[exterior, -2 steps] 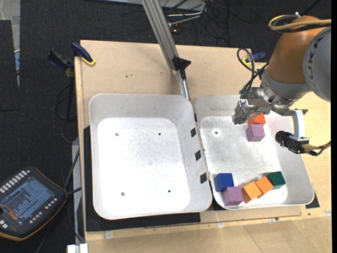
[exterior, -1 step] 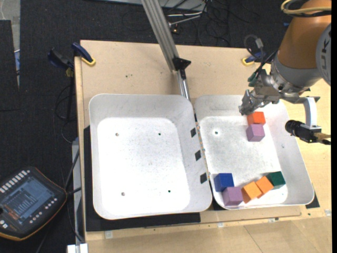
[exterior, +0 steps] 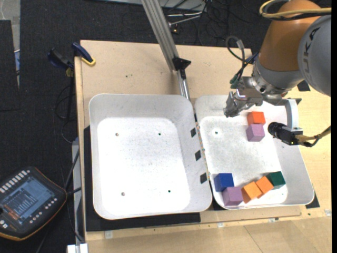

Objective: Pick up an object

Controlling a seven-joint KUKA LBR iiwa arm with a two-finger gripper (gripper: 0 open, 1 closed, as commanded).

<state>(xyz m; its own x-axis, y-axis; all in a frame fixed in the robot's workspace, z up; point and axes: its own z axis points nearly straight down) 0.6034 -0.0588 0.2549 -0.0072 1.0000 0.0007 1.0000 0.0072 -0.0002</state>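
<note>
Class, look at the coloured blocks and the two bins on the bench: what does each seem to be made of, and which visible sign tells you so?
The blocks, such as the blue block and the orange block, look like matte painted wood or foam: flat colour, crisp edges, no shine. It could be either. The right bin and the left bin look like thin moulded white plastic: rounded corners, raised rims, a faint sheen with dark speckles.

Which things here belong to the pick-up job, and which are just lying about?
Job: gripper; right bin holding orange block, purple block, blue block, second purple block, second orange block, green block.

Lying about: left bin, handheld pendant, clamp.
</note>
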